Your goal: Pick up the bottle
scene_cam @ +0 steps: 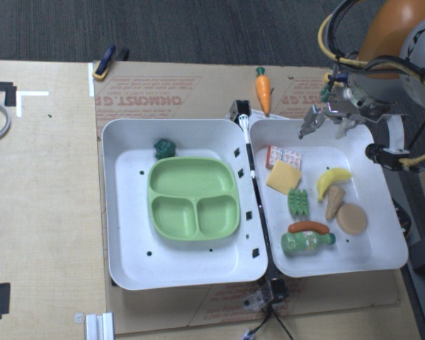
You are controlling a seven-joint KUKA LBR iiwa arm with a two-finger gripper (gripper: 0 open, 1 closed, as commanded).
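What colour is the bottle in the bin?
The bottle is green with a paler label, lying on its side in the right bin, seen in the camera view.

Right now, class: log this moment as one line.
phase: approach | gripper: above right bin's far edge | bottle: lying on its side, near edge, untouched

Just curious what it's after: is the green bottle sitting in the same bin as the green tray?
No. The bottle lies in the right bin, while the tray sits in the left bin.
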